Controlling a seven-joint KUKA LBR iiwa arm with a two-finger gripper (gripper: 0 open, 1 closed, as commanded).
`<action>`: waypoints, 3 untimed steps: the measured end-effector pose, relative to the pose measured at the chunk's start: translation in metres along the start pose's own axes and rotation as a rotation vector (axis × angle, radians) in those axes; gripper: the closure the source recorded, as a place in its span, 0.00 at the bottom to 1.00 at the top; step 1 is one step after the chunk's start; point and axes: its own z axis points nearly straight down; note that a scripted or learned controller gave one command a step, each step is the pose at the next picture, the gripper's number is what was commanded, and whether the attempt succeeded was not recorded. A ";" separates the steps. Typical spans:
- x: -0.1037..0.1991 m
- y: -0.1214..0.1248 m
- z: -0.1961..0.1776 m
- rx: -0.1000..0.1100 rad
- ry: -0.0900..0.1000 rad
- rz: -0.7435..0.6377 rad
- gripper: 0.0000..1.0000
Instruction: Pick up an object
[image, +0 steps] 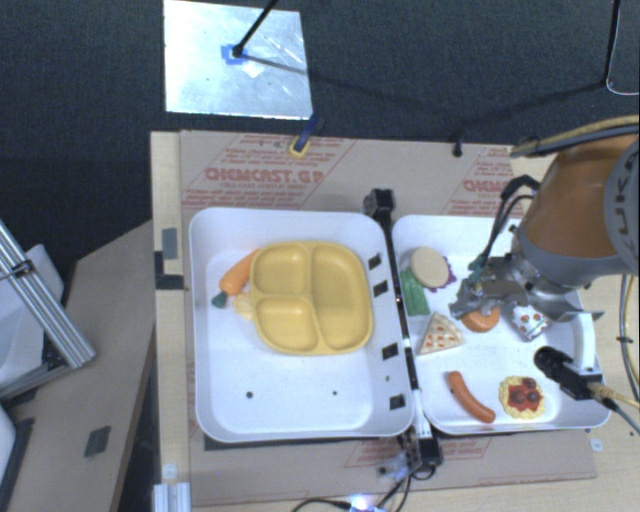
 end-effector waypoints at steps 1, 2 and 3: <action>0.057 -0.006 -0.014 -0.002 0.000 -0.001 1.00; 0.043 -0.003 -0.017 0.000 -0.002 0.009 1.00; 0.047 -0.003 0.003 0.002 -0.002 0.009 1.00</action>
